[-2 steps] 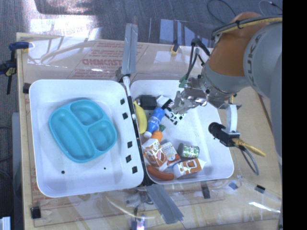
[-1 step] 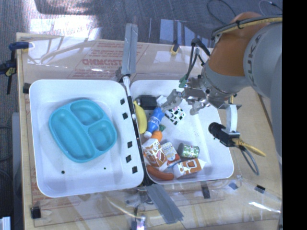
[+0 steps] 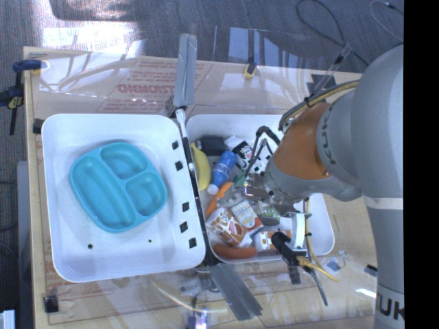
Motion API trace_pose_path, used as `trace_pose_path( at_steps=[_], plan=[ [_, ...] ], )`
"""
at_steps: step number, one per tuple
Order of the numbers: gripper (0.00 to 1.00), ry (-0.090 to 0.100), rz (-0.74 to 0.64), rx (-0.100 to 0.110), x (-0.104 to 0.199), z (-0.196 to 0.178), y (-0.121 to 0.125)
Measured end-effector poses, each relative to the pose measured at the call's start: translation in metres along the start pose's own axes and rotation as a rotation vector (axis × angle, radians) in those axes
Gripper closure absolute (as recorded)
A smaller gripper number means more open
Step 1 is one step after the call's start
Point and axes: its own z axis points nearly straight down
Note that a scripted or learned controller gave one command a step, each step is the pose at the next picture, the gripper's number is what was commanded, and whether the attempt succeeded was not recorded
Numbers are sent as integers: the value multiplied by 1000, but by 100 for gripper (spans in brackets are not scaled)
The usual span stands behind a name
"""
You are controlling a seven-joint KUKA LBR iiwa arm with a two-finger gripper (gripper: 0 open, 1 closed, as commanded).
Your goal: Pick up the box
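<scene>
Cluttered right bin (image 3: 322,242), pincer (image 3: 257,196) over box (image 3: 228,226) by divider wall

The two shallow white bins (image 3: 103,252) looked like smooth moulded plastic with a soft sheen, and the turquoise three-compartment tray (image 3: 118,186) in the left one had the same slick plastic surface, catching pale highlights along its ridges. The bench top (image 3: 89,91) appeared to be brown cardboard or wood under a clear glossy sheet that reflected light, while the arm's grey casing (image 3: 374,129) looked matt and smooth and its orange band (image 3: 302,149) slightly shinier. Among the clutter, the small printed box (image 3: 228,226) looked like glossy paperboard, the blue bottle (image 3: 223,170) like plastic.
</scene>
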Motion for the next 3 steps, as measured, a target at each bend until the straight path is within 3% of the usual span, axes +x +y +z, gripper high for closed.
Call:
trace_pose_path(
  at_steps=[1,2,3],
  plan=[
    [0,1,62,-2,-33,18,-22],
    [100,1,55,2,-33,11,-21],
    [100,0,36,1,27,-76,-34]
  ],
)
